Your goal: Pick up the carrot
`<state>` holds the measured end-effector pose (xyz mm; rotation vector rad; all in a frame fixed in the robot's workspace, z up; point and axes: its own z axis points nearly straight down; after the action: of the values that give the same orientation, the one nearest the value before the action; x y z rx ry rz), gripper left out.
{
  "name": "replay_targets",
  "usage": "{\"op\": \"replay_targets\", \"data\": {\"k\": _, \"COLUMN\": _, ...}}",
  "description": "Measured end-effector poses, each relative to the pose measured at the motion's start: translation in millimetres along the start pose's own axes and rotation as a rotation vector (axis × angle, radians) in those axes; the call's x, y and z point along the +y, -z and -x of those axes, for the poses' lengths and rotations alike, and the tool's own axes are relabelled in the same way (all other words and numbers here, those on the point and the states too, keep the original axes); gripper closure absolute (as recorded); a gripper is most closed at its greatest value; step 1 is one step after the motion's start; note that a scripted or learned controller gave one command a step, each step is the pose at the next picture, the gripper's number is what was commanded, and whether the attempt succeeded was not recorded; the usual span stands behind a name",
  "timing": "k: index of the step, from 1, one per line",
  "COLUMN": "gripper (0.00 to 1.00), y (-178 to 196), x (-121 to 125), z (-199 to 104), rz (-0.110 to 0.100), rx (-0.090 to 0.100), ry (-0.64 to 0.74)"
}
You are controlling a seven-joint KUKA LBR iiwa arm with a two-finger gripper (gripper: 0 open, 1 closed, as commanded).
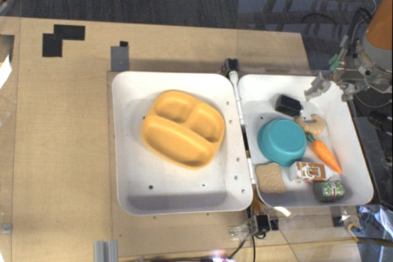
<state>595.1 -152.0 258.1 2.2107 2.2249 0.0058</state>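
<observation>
The orange carrot (327,156) lies slanted in the right bin (362,150), close to its right wall, just right of a teal bowl (282,141). My gripper (333,88) hovers over the far right corner of that bin, well behind the carrot. Its fingers (315,86) are spread open and hold nothing.
Around the carrot sit a beige knobbly piece (314,124), a black block (288,105), a small carton (309,172), a green can (330,191) and a bread slice (270,178). The left bin (132,193) holds a yellow divided plate (183,127).
</observation>
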Motion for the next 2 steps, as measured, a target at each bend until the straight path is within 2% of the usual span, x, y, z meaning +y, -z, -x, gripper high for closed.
{"op": "replay_targets", "data": {"k": 1, "gripper": 0.0, "y": -136.7, "x": -71.3, "z": 49.7, "rz": -0.013, "rx": 0.0, "ry": 0.045}}
{"op": "replay_targets", "data": {"k": 2, "gripper": 0.0, "y": -168.2, "x": -75.9, "z": 27.0, "rz": 0.007, "rx": -0.004, "ry": 0.046}}
